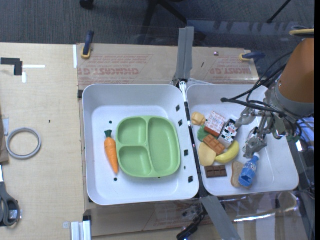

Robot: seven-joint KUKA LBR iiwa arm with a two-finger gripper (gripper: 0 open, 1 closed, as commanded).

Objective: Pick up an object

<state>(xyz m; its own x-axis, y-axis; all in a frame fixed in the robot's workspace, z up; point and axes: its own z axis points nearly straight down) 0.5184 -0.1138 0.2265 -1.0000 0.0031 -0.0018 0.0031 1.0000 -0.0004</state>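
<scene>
My gripper hangs open over the middle of the right bin, with nothing between its fingers. Just below it lies a blue bottle beside a tan piece. To its left sits a pile: a banana, a brown waffle, a pink and white box, a black and white box, a yellow block, a pale yellow lump and a chocolate bar. An orange carrot lies in the left bin.
A green divided plate takes up the middle of the left bin, right of the carrot. Black cables run from the arm across the right bin's upper part. A tape roll lies on the bench at far left.
</scene>
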